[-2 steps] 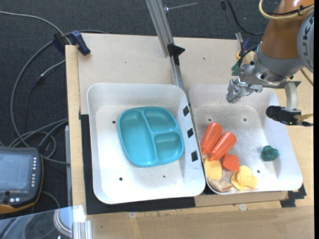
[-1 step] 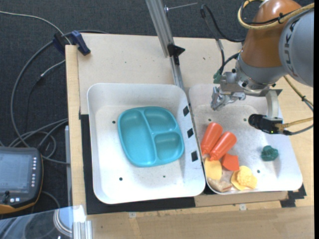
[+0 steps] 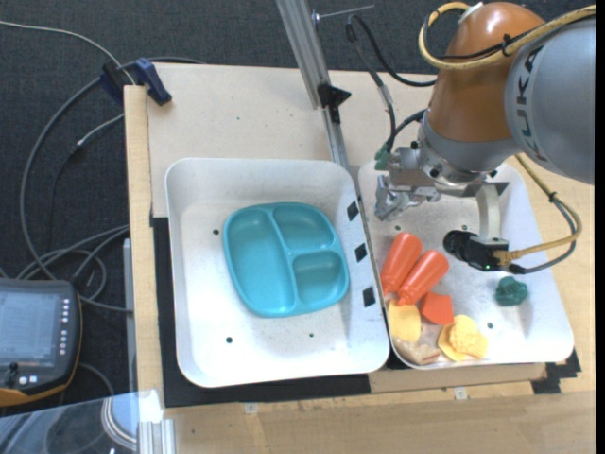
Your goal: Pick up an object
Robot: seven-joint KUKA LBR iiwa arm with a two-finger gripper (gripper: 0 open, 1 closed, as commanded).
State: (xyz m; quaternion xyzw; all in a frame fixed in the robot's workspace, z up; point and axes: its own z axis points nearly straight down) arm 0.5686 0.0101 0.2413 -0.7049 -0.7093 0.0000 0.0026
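At the near edge of the right bin [image 3: 553, 334], a cluster of toy food is found: a yellow ruffled piece [image 3: 465, 339], a pale yellow wedge [image 3: 406, 323] just beside it, and a tan piece [image 3: 427, 351] partly hidden under both. Touching these on the far side, a small orange block [image 3: 437, 307] is seen, and beyond it two orange carrot-shaped pieces [image 3: 412, 265] are laid side by side, tilted toward the bin's divider. A small dark green item [image 3: 511, 291] is noted apart, toward the right wall of the same bin. In the left bin [image 3: 189, 348], a teal divided plate [image 3: 285, 257] is set flat near the centre, with three compartments visible. Farther in, the tool [image 3: 395, 201] is seen above the far left part of the right bin, just beyond the carrot-shaped pieces and not in contact with them. Whether the tool is wide or narrow cannot be told from this angle; nothing is seen to be held by it. A black fitting [image 3: 470, 248] with a cable is noted on the wrist's near side. Behind, the grey arm [image 3: 558, 93] with its orange band is recorded over the desk [image 3: 236, 112].
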